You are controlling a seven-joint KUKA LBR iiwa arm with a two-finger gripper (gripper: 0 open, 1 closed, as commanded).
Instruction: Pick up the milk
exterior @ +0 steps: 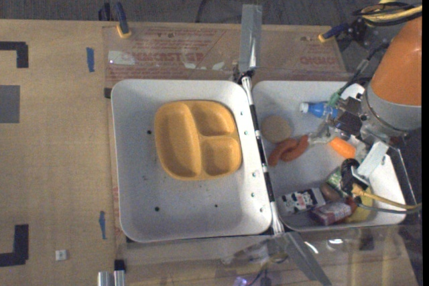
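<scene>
Lying flat, boxy milk carton (301, 199) – glossy white bin (295, 98), pincer (333, 122) state unclear

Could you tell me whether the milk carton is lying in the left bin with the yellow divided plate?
No, the milk carton lies near the front edge of the right bin, while the yellow divided plate sits in the left bin.

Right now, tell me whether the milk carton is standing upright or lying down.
Lying down. The milk carton rests flat on its side on the floor of the right bin, near the front wall, its long printed face up, beside a pink box.
</scene>
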